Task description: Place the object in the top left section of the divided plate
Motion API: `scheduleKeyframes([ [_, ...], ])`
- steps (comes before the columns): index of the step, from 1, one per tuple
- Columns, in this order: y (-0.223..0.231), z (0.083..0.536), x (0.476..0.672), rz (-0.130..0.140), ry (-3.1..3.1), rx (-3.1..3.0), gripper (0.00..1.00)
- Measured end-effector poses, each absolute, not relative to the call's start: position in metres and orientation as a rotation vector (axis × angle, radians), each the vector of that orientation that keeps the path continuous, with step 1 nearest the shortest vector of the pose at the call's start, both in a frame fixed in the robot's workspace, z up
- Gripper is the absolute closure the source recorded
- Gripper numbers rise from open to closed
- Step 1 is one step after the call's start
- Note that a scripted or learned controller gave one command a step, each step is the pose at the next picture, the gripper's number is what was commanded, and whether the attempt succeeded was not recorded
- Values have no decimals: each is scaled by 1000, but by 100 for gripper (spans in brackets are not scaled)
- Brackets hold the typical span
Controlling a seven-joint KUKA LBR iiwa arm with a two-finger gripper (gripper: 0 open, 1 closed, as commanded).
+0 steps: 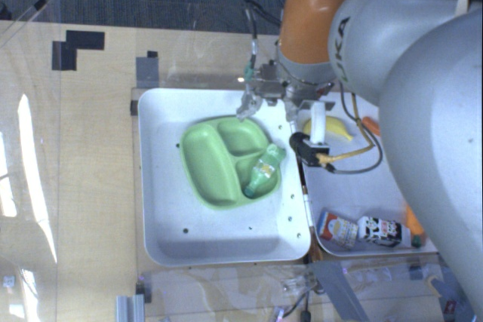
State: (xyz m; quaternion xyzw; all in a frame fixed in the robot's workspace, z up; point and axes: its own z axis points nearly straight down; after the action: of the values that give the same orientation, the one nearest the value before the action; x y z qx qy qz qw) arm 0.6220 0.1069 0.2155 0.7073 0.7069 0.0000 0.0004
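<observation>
The pincer hangs over the far rim of the left white bin; its grip state can't be told from here. Just below it, the green three-section plastic plate holds a clear green plastic bottle in its near-right section. To finish well, the bottle likely needs grasping mid-body and setting in the section nearest the pincer. The right bin holds a yellow banana and a milk carton.

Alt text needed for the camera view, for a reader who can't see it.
A green divided plate sits in the left white bin, with a green bottle lying in its lower right section. The gripper hovers at the plate's upper edge; a banana and a carton lie in the right bin.
</observation>
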Motion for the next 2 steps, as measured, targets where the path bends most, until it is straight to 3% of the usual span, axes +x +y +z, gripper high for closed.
scheduleKeyframes([
  [1, 134, 121, 671, 7, 2224, 2214, 0],
  [2, 121, 152, 670, 3, 2285, 2153, 0],
])
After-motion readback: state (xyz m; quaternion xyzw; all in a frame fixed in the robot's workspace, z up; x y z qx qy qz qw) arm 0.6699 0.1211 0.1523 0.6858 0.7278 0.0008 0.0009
